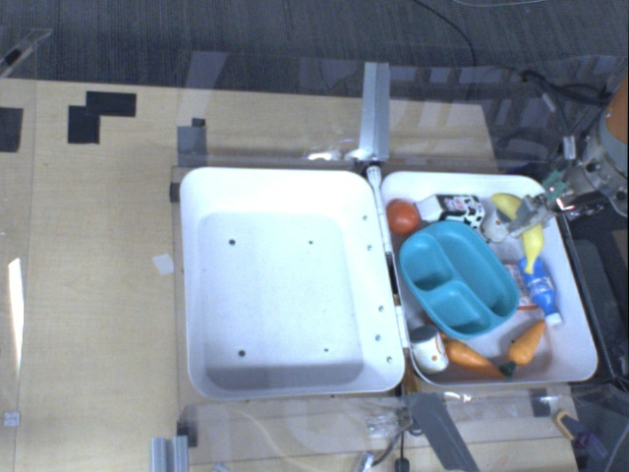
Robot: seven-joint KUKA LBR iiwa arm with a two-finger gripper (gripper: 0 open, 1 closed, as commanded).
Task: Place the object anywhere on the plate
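Observation:
A blue two-compartment plate [439,266] lies tilted in the right bin [580,347], resting on other items. Around it are a red ball [401,215], a black-and-white cow-patterned item [458,206], a yellow banana [533,243], a blue bottle [542,294], two orange carrots [473,358] and a small white-and-dark piece [428,356]. My gripper [543,204] hangs over the bin's back right corner, just above the banana and to the right of the plate. I see nothing clearly held in it.
The left white bin [275,283] sits directly beside the right one. A metal post [375,106] rises at the back between the bins. Cables and dark hardware [550,96] crowd the back right, near the arm [607,155].

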